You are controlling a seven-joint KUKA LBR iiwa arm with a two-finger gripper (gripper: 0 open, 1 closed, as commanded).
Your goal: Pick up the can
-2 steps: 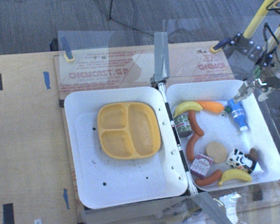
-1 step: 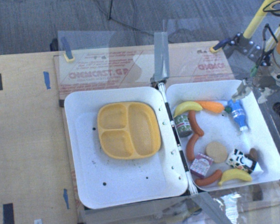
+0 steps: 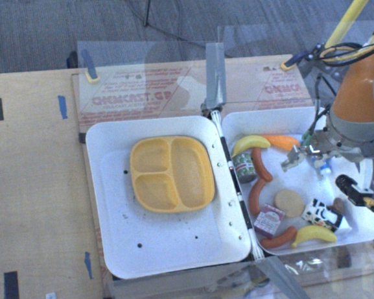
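My pincer point(image 3: 302, 153) hangs open and holding nothing over the right bin point(image 3: 369, 224). The can point(image 3: 244, 167) lies well off to its far side, against the bin's dividing wall, beside a sausage point(image 3: 261, 171) and under a banana point(image 3: 250, 144). I'm approaching; next I must travel across and descend over it.

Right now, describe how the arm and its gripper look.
The arm is grey with a broad orange band above the wrist. Dark cables run along it near the top. The gripper is a small metallic grey assembly with thin parts, and something blue shows close under it.
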